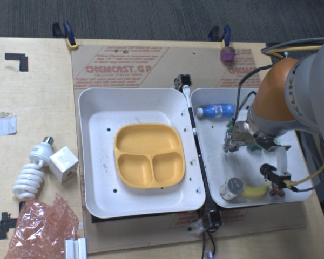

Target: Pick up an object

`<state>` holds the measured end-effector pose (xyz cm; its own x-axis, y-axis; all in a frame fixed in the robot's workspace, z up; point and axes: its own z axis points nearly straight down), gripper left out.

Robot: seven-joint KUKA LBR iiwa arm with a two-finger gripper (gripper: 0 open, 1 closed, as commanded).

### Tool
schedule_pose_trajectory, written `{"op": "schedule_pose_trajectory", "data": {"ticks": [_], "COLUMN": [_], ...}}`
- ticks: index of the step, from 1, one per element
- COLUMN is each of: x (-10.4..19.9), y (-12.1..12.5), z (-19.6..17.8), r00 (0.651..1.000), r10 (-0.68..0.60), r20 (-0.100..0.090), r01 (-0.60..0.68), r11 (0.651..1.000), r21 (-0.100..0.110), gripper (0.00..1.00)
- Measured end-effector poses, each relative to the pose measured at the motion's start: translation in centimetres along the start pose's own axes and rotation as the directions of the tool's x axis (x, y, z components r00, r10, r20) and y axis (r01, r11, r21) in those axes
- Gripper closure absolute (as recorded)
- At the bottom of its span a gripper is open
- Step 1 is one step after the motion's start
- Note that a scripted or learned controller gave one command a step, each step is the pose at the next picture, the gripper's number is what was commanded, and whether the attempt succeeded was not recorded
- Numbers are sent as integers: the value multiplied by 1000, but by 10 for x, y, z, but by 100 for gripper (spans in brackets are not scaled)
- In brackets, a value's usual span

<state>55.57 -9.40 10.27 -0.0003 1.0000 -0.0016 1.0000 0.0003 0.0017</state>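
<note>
I have one fixed camera, mounted above the pale wooden bench (32, 96) and tilted to look down on it at a slant. It frames both shallow white plastic bins, the left one (94, 144) and the right one (210, 161), whole and side by side near the middle of my picture. It sits far enough back to take in the dark grey carpet (151, 7) beyond the bench's far edge. The grey arm with its orange band (278, 90) enters from my right
</note>
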Motion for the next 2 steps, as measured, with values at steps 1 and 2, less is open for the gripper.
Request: {"op": "schedule_pose_trajectory", "data": {"ticks": [1, 2], "x": [0, -6], "y": [0, -58], "z": [0, 10], "r00": [1000, 1000], "r10": [0, 2], "r20": [0, -1], "r01": [0, -2], "r11": [1000, 1000], "r21": [0, 2], "gripper": [0, 0]}}
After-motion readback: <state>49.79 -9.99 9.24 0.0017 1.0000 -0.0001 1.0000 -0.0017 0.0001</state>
